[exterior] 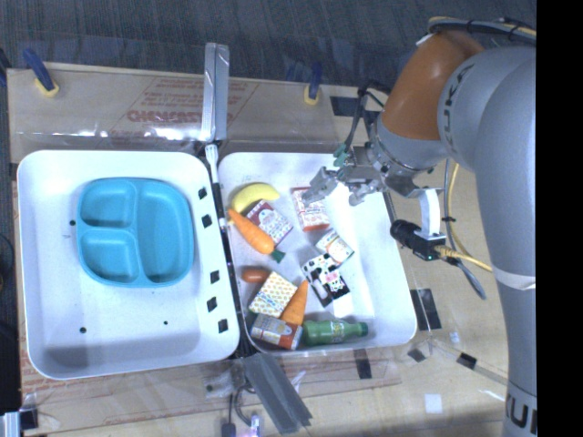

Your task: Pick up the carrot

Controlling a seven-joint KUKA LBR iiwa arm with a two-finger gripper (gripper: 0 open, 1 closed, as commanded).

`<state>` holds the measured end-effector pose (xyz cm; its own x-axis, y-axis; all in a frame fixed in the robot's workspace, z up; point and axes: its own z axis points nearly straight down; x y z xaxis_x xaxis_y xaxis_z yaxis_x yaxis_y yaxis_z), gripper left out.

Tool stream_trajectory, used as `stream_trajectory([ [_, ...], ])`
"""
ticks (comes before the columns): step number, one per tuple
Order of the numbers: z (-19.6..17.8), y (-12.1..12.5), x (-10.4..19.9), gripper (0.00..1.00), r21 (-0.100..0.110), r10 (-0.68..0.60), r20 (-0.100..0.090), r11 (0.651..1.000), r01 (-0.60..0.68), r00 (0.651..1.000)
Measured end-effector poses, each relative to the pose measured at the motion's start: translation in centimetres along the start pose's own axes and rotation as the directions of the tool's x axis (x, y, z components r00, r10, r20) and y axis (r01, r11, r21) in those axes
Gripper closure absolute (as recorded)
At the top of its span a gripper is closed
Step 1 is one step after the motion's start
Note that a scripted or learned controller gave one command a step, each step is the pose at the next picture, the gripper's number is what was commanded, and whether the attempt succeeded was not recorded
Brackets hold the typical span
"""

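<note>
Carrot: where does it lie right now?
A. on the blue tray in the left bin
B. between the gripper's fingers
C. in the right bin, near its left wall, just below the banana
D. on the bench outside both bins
C: the carrot lies in the right bin by its left wall, just below the banana, apart from the gripper.

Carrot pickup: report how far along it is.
Done: nothing yet; the carrot lies in the right bin, beside the banana. In hand: the pincer hangs above the bin's upper part, right of the carrot, holding nothing. Left: move over the carrot, descend, grip, lift.
</note>
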<state>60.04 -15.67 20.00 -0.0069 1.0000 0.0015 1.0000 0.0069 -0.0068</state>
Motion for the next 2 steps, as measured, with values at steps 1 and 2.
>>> stream_trajectory([
  [1,3.6,-0.1,6.4,0.0,0.0,0.114,0.0,0.994,-0.114,0.994],
  [2,8.7,-0.8,6.6,0.0,-0.006,0.15,0.0,0.989,-0.15,0.989],
])
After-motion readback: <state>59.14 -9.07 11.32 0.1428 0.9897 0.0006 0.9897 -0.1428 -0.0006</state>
